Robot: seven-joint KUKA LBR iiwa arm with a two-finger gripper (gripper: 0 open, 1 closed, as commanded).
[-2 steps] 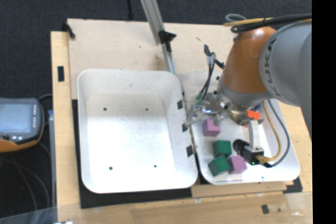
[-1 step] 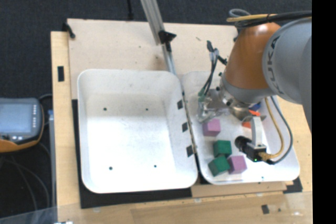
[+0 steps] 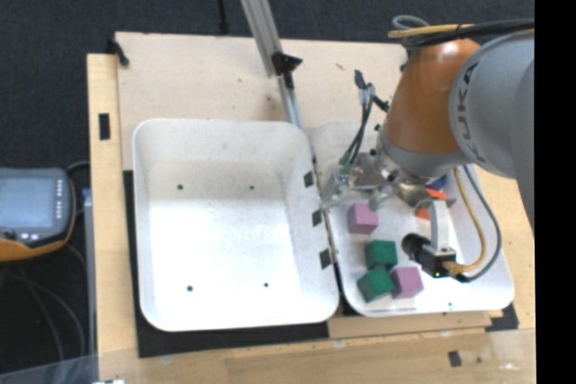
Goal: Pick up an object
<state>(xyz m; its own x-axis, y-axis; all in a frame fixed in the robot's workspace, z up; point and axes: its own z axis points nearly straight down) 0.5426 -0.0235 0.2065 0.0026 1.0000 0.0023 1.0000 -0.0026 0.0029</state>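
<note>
Over the right bin [image 3: 499, 288], near its left wall, the jaws [image 3: 360, 183] hang below the arm's wrist, amid metal fittings and green cabling. Whether they are wide or narrow I cannot tell: the wrist and its hardware hide them from above, and no object can be seen between them.

Just below the jaws lies a pale purple block [image 3: 363, 218] on the bin floor; whether the jaws touch it cannot be made out. Further toward the near edge sits a green block [image 3: 381, 254], and nearer still a second green block [image 3: 374, 285] with another purple block [image 3: 407, 281] touching its right side. These four make a loose cluster in the bin's left half. To the right of them, a small orange-and-blue object [image 3: 436, 190] peeks out from under the arm, too hidden to name. A white bracket with a black fitting [image 3: 430, 254] and a yellow cable [image 3: 487, 238] hang from the arm over the bin's right half.

Above all this the arm [image 3: 459, 108] comes in from the right, its orange band broad and its grey casing beyond.

Beside the right bin, touching it along the shared edge, is the left bin [image 3: 157, 148], its floor dotted with a few dark specks. Both rest on the table [image 3: 193, 67], a pale board. A slanted metal rail [image 3: 254, 0] rises from behind the bins toward the top. At far left, off the table, sits a grey pendant [image 3: 34, 207].
</note>
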